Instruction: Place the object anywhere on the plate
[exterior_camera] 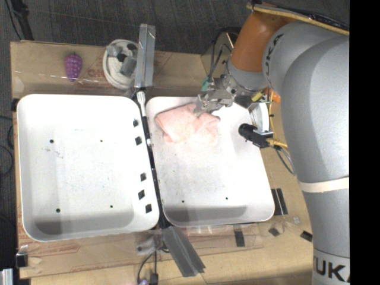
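Pink cloth-like object lay at the upper left of the right bin, claw sat on its upper right edge, grip state could not be told, left bin alongside, purple item on tabletop at upper left.

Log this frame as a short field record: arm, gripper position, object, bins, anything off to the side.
arm: grey KUKA arm with orange band, reaching in from the right
gripper: gripper low over the far edge of the right bin, at the pink cloth's edge
object: crumpled pink cloth lying in the right bin's far part
grasp: cannot tell whether the cloth is held
left bin: left bin, white, shallow
outside bins: purple grape-like toy and coiled white cable on the bench beyond the left bin
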Motion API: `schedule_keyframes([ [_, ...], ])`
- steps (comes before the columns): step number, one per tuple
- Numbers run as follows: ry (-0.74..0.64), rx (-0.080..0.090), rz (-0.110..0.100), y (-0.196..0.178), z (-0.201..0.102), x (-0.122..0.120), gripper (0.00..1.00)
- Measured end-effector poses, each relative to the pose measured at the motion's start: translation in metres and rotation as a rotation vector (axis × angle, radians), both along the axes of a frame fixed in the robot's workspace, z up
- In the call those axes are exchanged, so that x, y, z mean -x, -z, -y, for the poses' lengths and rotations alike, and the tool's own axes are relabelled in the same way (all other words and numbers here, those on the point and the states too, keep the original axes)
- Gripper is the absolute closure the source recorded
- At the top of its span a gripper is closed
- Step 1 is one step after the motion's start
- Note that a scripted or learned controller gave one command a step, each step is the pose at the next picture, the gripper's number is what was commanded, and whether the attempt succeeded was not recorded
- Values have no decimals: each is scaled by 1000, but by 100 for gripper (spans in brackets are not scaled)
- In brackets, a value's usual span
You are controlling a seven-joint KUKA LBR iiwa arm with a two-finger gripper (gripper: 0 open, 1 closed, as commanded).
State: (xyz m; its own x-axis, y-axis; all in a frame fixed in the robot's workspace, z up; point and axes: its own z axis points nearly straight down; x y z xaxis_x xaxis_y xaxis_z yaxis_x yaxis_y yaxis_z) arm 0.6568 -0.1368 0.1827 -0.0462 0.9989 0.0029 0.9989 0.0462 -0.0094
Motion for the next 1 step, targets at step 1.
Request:
schedule_keyframes([
  [1, -7, 2, 4, -45, 0, -1, 100],
])
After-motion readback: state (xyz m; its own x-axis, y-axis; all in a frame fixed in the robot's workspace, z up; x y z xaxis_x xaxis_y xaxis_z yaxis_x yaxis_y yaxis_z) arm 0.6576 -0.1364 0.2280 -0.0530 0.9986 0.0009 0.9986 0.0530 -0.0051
